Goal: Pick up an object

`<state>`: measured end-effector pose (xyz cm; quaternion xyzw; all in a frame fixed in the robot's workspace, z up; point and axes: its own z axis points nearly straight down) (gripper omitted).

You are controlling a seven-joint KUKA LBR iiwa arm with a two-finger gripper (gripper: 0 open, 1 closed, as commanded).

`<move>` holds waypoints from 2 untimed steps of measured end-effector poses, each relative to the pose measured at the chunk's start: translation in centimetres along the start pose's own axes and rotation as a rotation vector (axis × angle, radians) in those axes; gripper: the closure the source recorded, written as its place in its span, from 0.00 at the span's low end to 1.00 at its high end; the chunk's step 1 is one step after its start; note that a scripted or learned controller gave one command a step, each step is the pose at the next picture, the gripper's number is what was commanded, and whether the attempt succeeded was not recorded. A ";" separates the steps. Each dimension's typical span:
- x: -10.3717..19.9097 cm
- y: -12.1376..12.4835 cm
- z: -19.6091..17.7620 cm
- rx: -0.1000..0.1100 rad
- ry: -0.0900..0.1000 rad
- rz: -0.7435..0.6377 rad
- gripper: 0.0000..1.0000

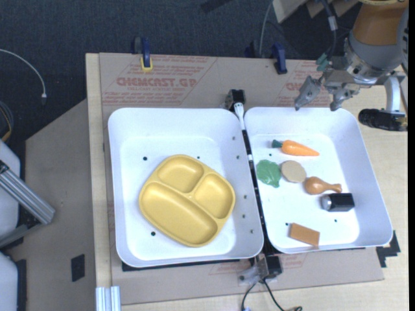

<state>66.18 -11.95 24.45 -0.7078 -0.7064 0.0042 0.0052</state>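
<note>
Above the far edge of the right bin [363,131] hangs the hand [322,98], its two fingers spread apart and holding nothing. Inside this bin lie a carrot [299,149], a green leaf piece [268,173], a round beige disc [293,171], a brown drumstick [320,186], a black cylinder [338,201] and a brown block [304,234]. A yellow divided plate [187,199] rests in the left bin [123,173] on the worktop [97,109].

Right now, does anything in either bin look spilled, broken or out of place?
Nothing stands out. The yellow plate lies flat, askew, in the left bin; the carrot and other small items lie apart in the right bin. The tool hangs open above its far edge.
</note>
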 end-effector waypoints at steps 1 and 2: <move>0.0 0.2 -0.8 -0.013 -0.002 -0.002 0.00; 0.3 0.4 5.6 -0.006 0.000 -0.003 0.00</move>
